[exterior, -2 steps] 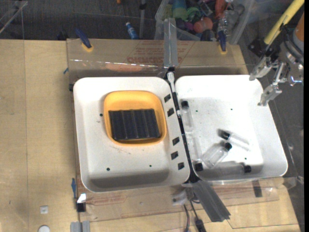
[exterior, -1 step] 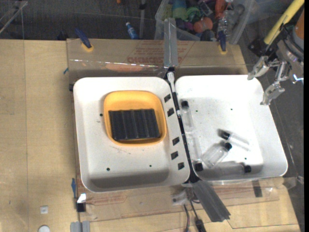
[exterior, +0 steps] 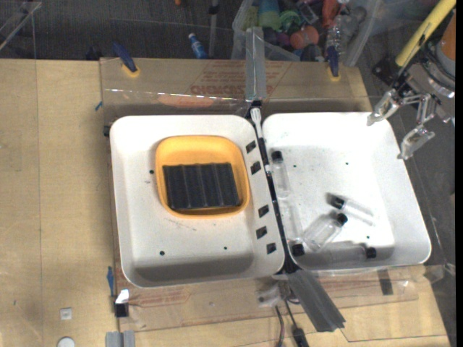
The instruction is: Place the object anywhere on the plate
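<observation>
A pale wooden bench (exterior: 51, 194) filled the scene, carrying two shallow white bins side by side, with a clear tub of bright toys (exterior: 307, 9) on the dark floor behind it.

My fingers (exterior: 382, 110) stood spread wide apart with nothing between them; one tip hung over the far right rim of the right bin, the other sat just outside that bin's right edge. My gripper (exterior: 396, 127) hovered there at the bin's far right corner, and my arm (exterior: 438, 42) ran up and away to the upper right of the view.

Below and to the left of the gripper, in the right bin (exterior: 325, 150), lay clear plastic bottles with black caps. One clear bottle (exterior: 323, 230) rested tilted near the front of the bin, and a second slim bottle (exterior: 351, 207) lay just beside it, toward the right. Another clear piece lay along the divider, too faint to make out.

Across the divider, the left bin (exterior: 134, 194) held the orange plate (exterior: 201, 150), well apart from the bottles. A dark ridged rectangular block (exterior: 200, 186) sat on the plate.
</observation>
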